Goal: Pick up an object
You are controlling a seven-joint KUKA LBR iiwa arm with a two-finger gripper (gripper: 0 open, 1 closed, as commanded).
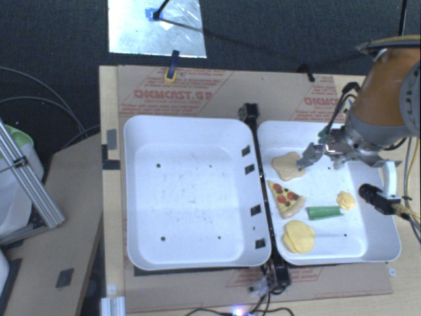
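Observation:
My gripper [323, 158] hangs over the upper part of the right bin [381, 242], open, with nothing between its fingers. Its left fingertip is just beside a beige bread-shaped piece [286, 166]. Below that lie a pizza slice [287, 199], a green stick [323, 212], a small yellow lump [346, 200] and a flat yellow piece [298, 236]. All of these rest on the bin floor.
The left bin [191, 196] stands beside the right one, with a black divider clamp [250, 112] between them. The grey and orange arm [388, 97] comes in from the upper right. A black fitting [375, 198] sits at the right bin's edge.

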